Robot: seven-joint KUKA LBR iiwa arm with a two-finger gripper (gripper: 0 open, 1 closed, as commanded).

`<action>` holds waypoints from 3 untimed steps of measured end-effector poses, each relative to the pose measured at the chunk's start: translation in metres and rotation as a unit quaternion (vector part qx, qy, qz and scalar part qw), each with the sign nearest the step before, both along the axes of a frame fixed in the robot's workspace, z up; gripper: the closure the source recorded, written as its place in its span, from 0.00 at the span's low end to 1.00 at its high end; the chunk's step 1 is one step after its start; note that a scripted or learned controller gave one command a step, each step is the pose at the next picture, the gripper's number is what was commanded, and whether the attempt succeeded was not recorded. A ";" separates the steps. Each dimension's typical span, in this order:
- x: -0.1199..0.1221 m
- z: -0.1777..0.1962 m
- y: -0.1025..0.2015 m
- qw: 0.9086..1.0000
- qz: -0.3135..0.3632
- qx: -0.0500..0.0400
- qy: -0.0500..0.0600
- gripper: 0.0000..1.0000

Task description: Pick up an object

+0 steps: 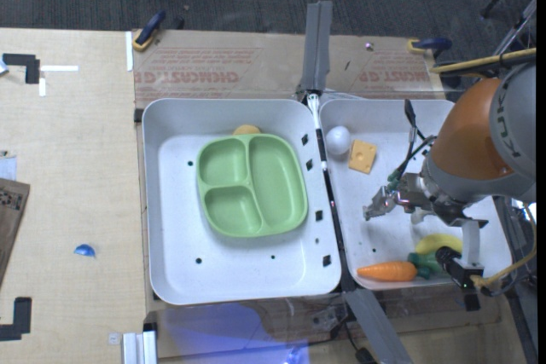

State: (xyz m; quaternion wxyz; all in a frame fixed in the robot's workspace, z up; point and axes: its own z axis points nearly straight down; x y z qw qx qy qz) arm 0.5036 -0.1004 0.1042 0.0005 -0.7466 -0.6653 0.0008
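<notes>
We're hovering the gripper (373, 210) over the right bin (375, 245), can't tell its state; carrot (387, 271) lying nearby.

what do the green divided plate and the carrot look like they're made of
The green divided plate looks like moulded plastic: one even pastel colour, smooth rounded dividers, a soft matte sheen. The carrot in the right bin looks like a toy, probably plastic or rubber: uniform bright orange with a slight gloss and no natural texture. This view cannot settle which.
</notes>
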 end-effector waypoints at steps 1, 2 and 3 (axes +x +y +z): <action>0.036 0.028 0.002 0.999 0.041 0.000 0.000 0.00; 0.100 -0.013 0.009 1.000 -0.023 -0.001 0.000 0.00; -0.001 0.007 -0.020 1.000 -0.014 0.000 0.000 0.00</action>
